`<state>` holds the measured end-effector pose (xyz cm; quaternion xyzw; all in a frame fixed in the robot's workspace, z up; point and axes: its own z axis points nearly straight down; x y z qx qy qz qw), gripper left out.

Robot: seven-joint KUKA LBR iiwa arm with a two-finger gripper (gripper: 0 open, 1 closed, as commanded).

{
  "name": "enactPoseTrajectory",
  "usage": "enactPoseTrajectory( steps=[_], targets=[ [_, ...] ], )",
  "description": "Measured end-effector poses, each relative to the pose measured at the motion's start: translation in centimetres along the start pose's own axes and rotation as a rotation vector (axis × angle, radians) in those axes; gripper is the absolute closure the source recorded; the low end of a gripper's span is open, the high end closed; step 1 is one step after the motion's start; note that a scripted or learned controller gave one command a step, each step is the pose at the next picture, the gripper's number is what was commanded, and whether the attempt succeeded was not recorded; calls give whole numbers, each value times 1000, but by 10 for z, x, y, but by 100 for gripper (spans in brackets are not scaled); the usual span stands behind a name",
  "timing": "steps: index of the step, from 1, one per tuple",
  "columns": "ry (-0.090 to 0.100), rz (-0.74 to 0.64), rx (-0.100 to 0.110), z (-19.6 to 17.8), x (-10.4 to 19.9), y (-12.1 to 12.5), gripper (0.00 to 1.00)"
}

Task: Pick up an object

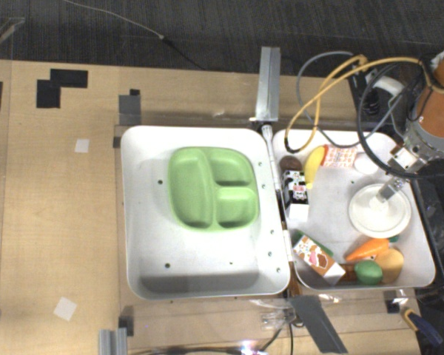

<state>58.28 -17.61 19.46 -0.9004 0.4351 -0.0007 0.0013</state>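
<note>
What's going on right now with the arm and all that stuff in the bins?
Gripper low over white round dish in right bin, nothing seen held. Toy carrot, green ball, small carton crowd near edge. Green divided tray in left bin.

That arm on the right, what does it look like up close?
The arm is grey metal with an orange band above the wrist. Black and yellow cables loop off behind it. It ends in a small grey gripper, slim and metallic.

Left bin [144,272]: tray [211,187] at centre. Right bin [422,265]: plate [370,214] centre, carrot [366,248] at 6 o'clock, banana [314,163] at 10 o'clock.
</note>
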Motion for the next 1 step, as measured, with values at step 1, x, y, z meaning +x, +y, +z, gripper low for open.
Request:
enactPoseTrajectory(
  steps=[1],
  targets=[
    [-2,-305,-2,-2,-57,68,100]
  ],
)
